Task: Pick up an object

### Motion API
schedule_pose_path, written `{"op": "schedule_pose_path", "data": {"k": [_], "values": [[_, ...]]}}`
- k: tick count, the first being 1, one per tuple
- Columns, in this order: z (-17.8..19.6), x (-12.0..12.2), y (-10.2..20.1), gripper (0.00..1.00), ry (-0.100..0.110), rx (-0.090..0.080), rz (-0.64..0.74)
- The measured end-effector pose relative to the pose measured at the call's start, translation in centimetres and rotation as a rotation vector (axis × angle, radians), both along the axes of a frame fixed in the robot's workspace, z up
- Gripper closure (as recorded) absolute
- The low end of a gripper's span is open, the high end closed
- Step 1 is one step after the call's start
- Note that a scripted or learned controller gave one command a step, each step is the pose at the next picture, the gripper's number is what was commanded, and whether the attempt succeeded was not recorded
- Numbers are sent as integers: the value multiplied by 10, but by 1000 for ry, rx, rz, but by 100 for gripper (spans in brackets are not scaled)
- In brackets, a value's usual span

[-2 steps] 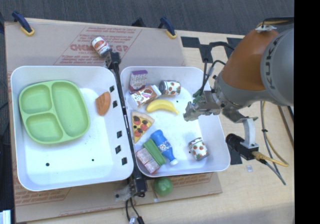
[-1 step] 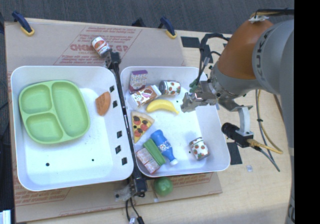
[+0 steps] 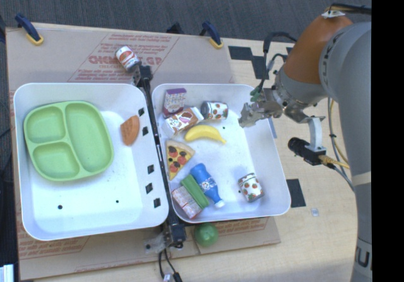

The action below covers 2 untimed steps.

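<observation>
My gripper hangs over the right side of the right bin, near its far right corner, with nothing visible between its fingers. To its left lie a small patterned can and a yellow banana. Further left sit a purple box and a snack pack. A pizza slice, a blue bottle, a green stick, a pink wrapped block and a second patterned can lie nearer the front.
The left bin holds a green divided plate and a brown bread-like piece. A red can lies on the cardboard behind the bins. A green ball sits in front of the right bin.
</observation>
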<state>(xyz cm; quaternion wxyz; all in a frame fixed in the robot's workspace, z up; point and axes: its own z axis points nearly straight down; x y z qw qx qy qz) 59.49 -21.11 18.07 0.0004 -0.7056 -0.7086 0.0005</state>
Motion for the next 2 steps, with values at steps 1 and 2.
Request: {"op": "schedule_pose_path", "data": {"k": [1,2], "values": [[20,4,0,100,-2,0,1],[20,4,0,0,-1,0,1]]}}
